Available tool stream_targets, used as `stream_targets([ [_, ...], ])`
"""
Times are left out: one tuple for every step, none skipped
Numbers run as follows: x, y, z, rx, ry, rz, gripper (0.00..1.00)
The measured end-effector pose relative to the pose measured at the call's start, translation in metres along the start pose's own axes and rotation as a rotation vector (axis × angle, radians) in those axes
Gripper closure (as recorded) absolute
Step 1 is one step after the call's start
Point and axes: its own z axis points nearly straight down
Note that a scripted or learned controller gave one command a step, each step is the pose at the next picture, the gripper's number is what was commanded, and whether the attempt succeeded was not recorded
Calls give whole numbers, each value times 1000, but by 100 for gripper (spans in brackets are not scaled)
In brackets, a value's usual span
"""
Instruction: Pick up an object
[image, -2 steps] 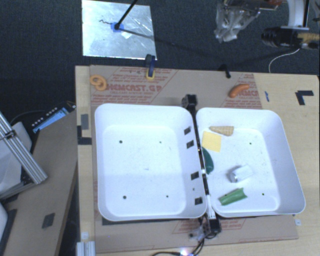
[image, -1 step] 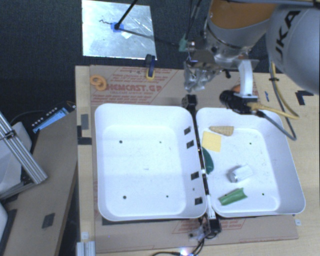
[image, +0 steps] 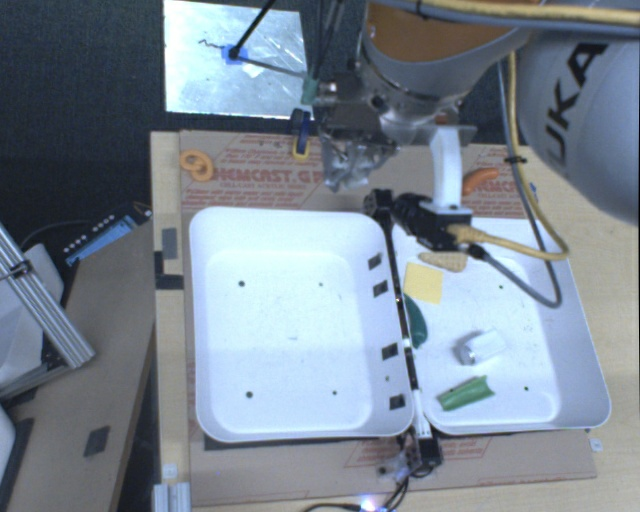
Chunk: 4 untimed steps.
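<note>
The objects to pick from lie in the right-hand bin: a yellow square piece near its middle, a tan wedge just above that, a dark green curved piece against the wall shared with the other bin, a small white and grey cylinder to the right of it, and a light green stick nearest the front edge. All rest on the bin floor, apart from the tool, which hangs above the back edge of the tabletop, beyond both bins and over the printed cardboard. Nothing shows between its fingers, and whether they stand wide or narrow cannot be told. The left-hand bin sits beside the first, their walls touching. An orange ring lies on the cardboard at the back left, and an orange piece lies behind the right-hand bin. A black fitting with a yellow cable reaches over that bin's back.
</note>
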Motion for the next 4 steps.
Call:
stream_targets([
  [-45,55,18,2,-5,15,100],
  [-126,84,16,1,-7,19,100],
  [-44,30,-27,0,0,1,100],
  [-21,86,-72,-5,-3,6,100],
])
